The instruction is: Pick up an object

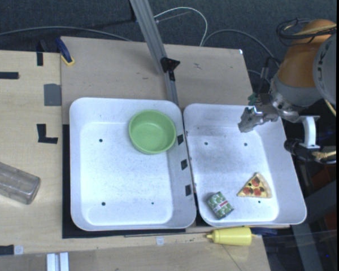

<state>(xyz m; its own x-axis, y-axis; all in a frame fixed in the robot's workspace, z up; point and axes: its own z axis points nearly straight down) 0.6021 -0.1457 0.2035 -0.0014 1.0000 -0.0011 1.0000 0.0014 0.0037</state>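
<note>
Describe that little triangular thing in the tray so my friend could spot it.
Start at the right-hand white bin, the one beneath the grey robot arm. Near its front right corner lies a small pizza-slice toy, yellow with red spots. Its neighbour, a small green printed packet, is boxy, not triangular.

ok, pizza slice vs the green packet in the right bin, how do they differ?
The pizza slice is a flat triangle, yellow with red spots; the green packet is a blocky, roughly rectangular piece, green with pale markings. The pizza slice lies nearer the bin's right wall; the green packet lies left of it and closer to the near wall. Both rest loose on the right bin floor, apart from each other and away from the claw.
</note>
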